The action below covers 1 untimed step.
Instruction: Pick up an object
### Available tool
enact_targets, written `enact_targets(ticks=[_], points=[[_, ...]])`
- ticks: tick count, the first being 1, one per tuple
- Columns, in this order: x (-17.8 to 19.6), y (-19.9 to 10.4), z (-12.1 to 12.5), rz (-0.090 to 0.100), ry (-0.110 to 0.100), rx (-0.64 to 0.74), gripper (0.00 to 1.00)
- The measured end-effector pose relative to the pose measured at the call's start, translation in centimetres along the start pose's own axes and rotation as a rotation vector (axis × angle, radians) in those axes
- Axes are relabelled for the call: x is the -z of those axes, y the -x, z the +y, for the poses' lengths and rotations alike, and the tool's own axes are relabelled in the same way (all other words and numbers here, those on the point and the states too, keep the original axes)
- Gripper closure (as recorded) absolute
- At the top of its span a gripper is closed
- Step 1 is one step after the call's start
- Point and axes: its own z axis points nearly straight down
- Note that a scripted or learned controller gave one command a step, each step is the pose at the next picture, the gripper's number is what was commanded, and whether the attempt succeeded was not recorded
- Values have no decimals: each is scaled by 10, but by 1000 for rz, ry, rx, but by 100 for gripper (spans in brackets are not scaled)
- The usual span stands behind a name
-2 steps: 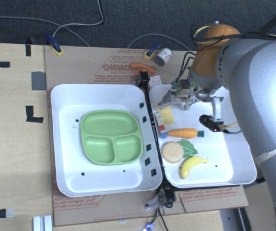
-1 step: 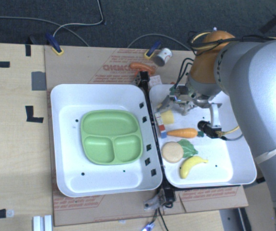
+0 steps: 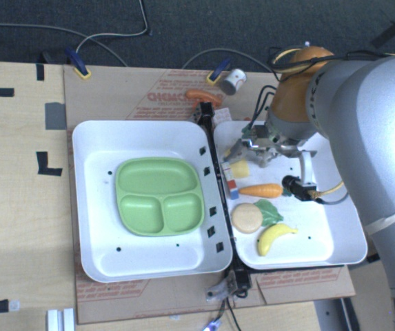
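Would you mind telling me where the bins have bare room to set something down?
The left bin is bare around the green plate, most below it. In the right bin, right of the banana is bare; near the carrot, crowded.

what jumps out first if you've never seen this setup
The big grey arm with its orange band fills the right side, its gripper low over the right bin. Below it lie toy foods: a carrot, a round bun and a banana. In the left bin sits a green divided plate.
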Motion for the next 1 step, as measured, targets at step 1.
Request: enact_targets(ticks=[1], points=[[0, -2, 11, 3, -1, 0, 0]])
